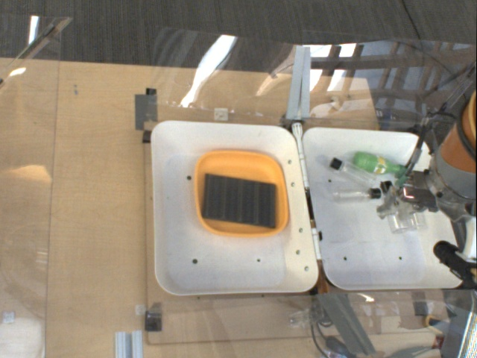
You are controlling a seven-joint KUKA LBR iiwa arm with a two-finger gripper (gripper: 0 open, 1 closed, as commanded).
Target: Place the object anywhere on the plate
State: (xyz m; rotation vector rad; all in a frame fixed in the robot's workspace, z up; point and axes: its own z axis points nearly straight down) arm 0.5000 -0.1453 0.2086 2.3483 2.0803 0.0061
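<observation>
I see the gripper (400, 209) low over the right bin (358, 267), just beside the green bottle (376, 163) lying on that bin's floor near its far wall. I cannot tell its state. The orange plate (242, 166), carrying a dark ribbed insert (240, 201), sits in the left bin (175, 245).
</observation>
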